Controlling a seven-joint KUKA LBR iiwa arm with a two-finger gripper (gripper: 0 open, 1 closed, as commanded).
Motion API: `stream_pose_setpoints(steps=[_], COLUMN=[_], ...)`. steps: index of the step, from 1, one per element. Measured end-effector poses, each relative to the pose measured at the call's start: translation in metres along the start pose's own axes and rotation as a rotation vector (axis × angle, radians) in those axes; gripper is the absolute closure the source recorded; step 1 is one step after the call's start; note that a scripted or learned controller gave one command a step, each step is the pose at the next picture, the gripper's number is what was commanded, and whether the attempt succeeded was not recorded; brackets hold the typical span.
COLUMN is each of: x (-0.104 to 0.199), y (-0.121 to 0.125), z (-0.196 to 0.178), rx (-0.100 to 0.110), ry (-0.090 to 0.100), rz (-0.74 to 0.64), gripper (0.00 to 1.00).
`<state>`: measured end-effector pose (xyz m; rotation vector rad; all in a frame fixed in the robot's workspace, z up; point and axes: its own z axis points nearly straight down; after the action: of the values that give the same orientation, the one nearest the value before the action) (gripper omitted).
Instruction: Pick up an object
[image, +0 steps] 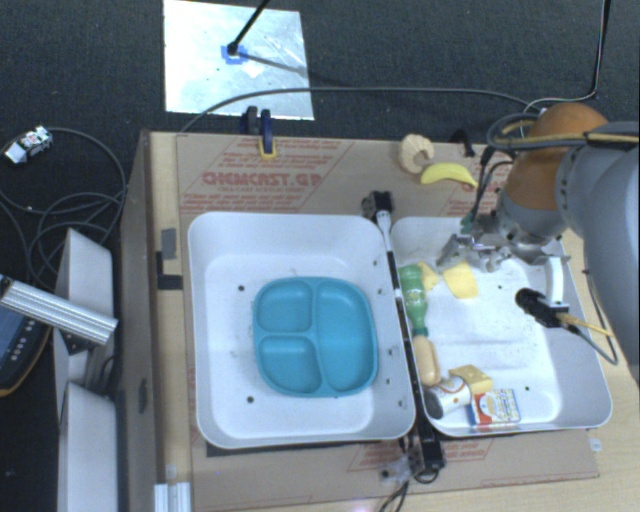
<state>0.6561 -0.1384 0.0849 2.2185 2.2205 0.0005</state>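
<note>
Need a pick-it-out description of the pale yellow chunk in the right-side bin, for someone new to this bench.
Take the white bin on the view's right. In its upper half, just below the gripper, lies a pale yellow block. It is squat and light-coloured, whereas the green item beside it, along the wall between the bins, is long and slim.
</note>
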Motion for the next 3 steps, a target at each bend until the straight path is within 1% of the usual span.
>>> stream_pose_setpoints(steps=[1,2,3], x=[-0.006,-0.035,-0.004], y=[0.009,-0.005,-0.02], z=[-0.001,0.0,0.0], rx=[-0.001,-0.001,0.0], ry=[0.001,0.0,0.001], rz=[-0.003,0.0,-0.003], gripper=[0.0,0.0,0.0])
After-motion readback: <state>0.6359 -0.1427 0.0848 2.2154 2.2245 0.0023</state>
